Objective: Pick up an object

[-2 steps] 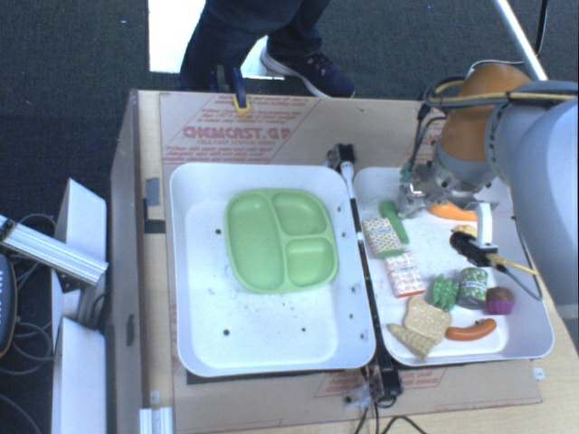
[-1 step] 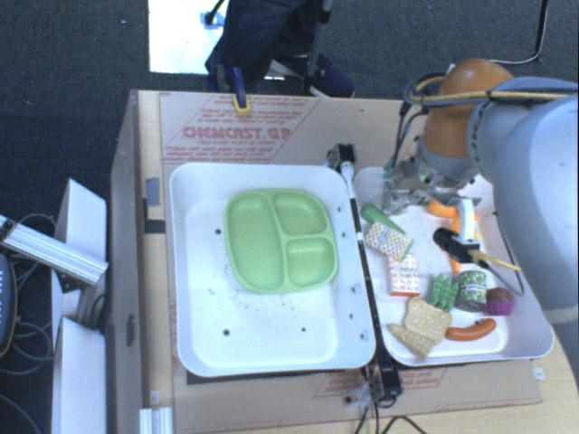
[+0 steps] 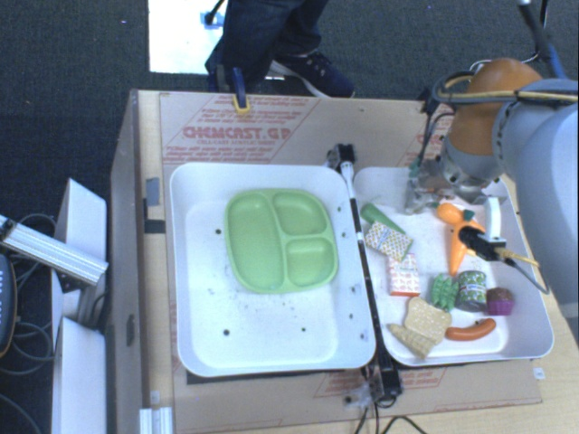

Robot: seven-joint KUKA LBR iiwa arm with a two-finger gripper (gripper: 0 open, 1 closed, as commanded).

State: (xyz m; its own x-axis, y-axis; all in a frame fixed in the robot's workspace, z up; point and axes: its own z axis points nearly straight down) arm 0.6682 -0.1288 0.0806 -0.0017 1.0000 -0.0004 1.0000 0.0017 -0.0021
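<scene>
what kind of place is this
Probably a robotics lab: a robot arm reaches over two white bins, one of them holding toy food, and a person's legs stand by the bench.

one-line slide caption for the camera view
Arm's gripper low in the right bin of toy food; green plate in the left bin.

You see two white bins [image 3: 194, 333]; the left one bears a pale green divided plate [image 3: 280, 240]. In the right, note an orange carrot [image 3: 453, 233], a red-orange sausage [image 3: 470, 330], a purple plum [image 3: 499, 301], tan crackers [image 3: 425, 319] and a checked box [image 3: 387, 240].
</scene>
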